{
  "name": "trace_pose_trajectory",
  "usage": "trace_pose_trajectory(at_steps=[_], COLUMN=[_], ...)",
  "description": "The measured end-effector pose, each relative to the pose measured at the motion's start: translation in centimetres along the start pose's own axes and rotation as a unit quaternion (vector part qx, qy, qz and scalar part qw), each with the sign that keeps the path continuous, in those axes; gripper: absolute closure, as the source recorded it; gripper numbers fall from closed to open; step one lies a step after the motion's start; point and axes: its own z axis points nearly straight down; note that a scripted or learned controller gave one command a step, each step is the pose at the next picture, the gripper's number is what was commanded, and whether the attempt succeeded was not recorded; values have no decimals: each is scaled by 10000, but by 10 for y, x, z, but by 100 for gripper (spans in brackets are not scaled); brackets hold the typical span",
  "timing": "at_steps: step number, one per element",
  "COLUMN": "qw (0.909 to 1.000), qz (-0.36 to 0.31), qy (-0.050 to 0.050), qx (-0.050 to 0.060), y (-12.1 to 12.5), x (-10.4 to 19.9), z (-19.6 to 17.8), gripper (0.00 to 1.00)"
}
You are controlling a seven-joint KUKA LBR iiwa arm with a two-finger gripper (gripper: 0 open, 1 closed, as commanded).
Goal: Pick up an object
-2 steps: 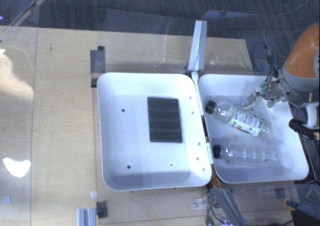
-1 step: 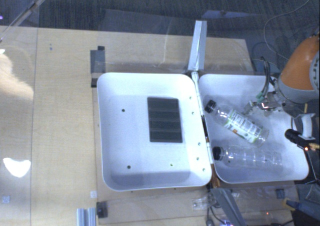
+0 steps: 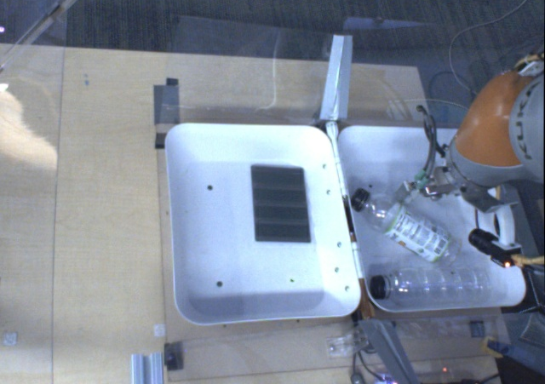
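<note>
We cannot tell our pincer's (image 3: 423, 185) state above the labelled bottle (image 3: 404, 227); beside it, the clear bottle (image 3: 430, 283) could roll, spoiling our grasp

We're looking down from one fixed camera high above the bench (image 3: 85, 203), tilted, both white bins (image 3: 196, 203) in frame, the arm (image 3: 498, 131) entering from the right.

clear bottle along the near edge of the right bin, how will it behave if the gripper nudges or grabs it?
The clear bottle lies on its side, so a nudge would probably roll it. It looks empty, so likely light. Its smooth transparent plastic may be slippery and dent under the gripper; the right bin wall beside it may limit rolling.
</note>
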Motion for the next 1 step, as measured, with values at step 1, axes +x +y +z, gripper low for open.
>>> trace_pose_trajectory(at_steps=[1], qw=[9973], qz=[-726], qy=[85], qx=[31], y=[-60], x=[52], z=[1], gripper=[0])
